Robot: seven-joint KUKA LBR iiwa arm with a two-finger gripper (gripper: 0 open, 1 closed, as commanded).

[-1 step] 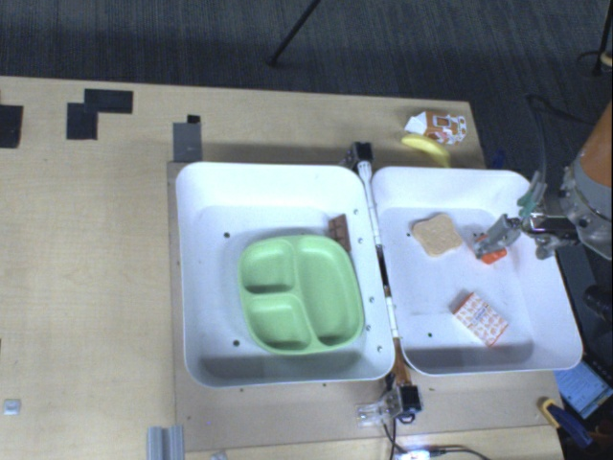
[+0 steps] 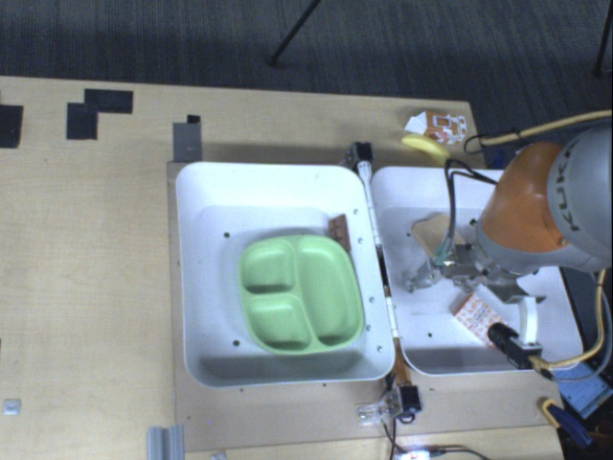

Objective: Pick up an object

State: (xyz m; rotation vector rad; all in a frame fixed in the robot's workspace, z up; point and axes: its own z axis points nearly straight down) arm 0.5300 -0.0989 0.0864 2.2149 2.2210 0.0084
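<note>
Tan scrap (image 2: 431,228) first: it sits in the right bin (image 2: 407,338), toward the far left part of the floor, lying flat and apart from the walls. The hand (image 2: 421,277) is down inside that same bin, just on the near side of the scrap, close to it, but from this angle I can't say whether they touch. Wide or narrow? I cannot tell, because the wrist covers the working end, and nothing shows as gripped.

The arm (image 2: 525,209) comes in from the right, its orange band sitting over the bin's right half. Tucked under the wrist, toward the near wall, there's an orange-and-white packet (image 2: 470,314) lying flat on the bin floor, well apart from the scrap.

Over to the left bin (image 2: 206,257): a green plate (image 2: 302,290) with three compartments takes up the middle, tilted a little in its bin. A small brown block (image 2: 338,228) rests just beside the plate's far right corner, up against the wall shared with the right bin.

Out on the bench (image 2: 86,286), beyond the right bin's far edge, a yellow strip (image 2: 420,144) lies beside a small orange-and-white wrapper (image 2: 442,124), the two touching or nearly so.
</note>
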